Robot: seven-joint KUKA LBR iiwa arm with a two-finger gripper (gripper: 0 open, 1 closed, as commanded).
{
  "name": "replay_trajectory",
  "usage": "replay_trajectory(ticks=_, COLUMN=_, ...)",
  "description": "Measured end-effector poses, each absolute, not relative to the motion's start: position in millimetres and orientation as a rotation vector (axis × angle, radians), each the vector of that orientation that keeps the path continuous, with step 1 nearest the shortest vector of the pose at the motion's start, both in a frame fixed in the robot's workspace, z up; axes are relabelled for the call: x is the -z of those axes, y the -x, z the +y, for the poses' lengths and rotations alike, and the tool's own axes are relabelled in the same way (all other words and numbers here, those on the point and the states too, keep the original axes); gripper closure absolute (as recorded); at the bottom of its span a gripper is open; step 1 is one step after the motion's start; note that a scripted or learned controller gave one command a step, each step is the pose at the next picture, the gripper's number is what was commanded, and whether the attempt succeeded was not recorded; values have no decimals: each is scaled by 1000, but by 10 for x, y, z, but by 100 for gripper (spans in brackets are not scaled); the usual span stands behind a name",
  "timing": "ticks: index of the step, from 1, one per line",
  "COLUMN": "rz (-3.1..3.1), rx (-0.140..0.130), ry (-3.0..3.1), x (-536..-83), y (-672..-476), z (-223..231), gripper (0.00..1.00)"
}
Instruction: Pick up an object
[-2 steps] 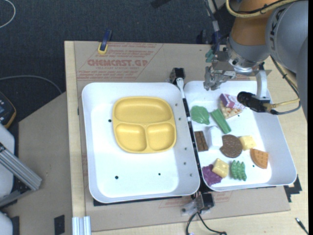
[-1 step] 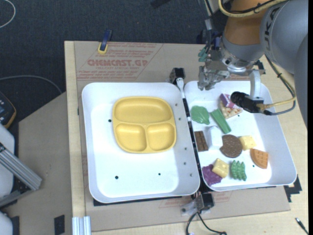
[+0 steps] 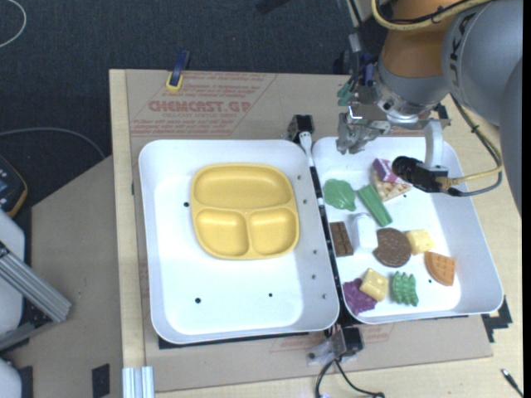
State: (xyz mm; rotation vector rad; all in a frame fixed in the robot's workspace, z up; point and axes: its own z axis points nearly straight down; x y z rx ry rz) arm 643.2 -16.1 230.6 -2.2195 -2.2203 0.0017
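Observation:
The right bin (image 3: 473, 230) holds several toy foods: a green leaf (image 3: 338, 194), a green stick (image 3: 375, 206), a pizza slice (image 3: 388, 182), a brown bar (image 3: 341, 237), a round brown cookie (image 3: 392, 247), a yellow cube (image 3: 420, 240), an orange waffle (image 3: 440, 268), purple grapes (image 3: 357, 298) and a green bunch (image 3: 404, 288). My gripper (image 3: 353, 142) hangs over the bin's back left corner, behind the leaf. Its fingers stand slightly apart and point down, with nothing between them.
The left bin (image 3: 166, 247) carries a yellow divided plate (image 3: 246, 209). A black cylinder with a cable (image 3: 419, 174) hangs from the wrist over the pizza slice. The grey and orange arm (image 3: 431, 31) fills the upper right. A yellow clamp (image 3: 175, 79) sits on the board's back edge.

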Motion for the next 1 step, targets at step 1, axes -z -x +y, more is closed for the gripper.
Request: replay_trajectory(ticks=1, rz=-2219, rx=-4, ry=2220, x=-2153, y=-6509, z=-235, gripper=100)
